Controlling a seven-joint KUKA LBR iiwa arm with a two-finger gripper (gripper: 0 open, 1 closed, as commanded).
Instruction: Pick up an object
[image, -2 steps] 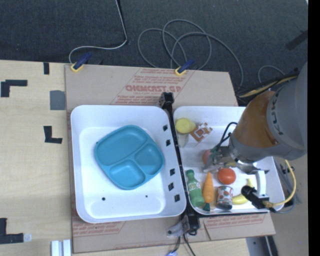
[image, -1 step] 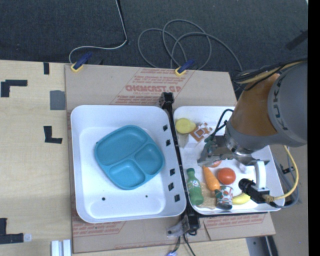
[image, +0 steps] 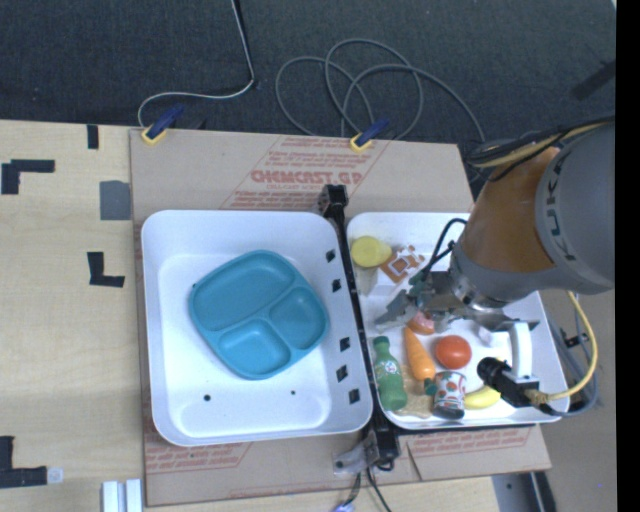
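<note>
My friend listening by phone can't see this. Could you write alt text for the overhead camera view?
A grey robot arm with an orange band reaches from the right, its hand low over the right shallow white bin, which holds a toy orange carrot, red tomato, green bottle, small can and yellow banana. The left white bin holds a blue divided plastic plate.

Robot lab: taped bench (image: 60, 300), cables (image: 340, 80)
</note>
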